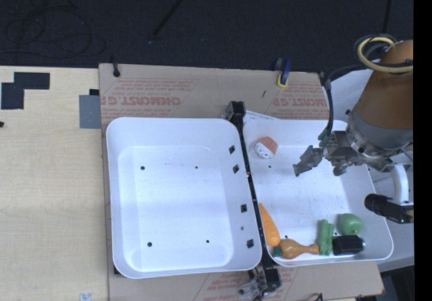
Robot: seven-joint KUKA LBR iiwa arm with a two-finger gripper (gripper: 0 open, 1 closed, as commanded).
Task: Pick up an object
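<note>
Orange and long, a carrot (269, 225) lay against the right bin's (378, 252) left wall, with a gourd (298, 248), a green pod (326, 237), a black block (347, 245) and a green ball (350, 223) strung along its near edge. I saw a small orange-and-white piece (266, 147) sitting near the far-left corner. My gripper (322, 161) hung over the bin's middle, fingers spread wide with nothing between them. Beside it the left bin (121, 158) sat on cardboard (169, 94).
</note>
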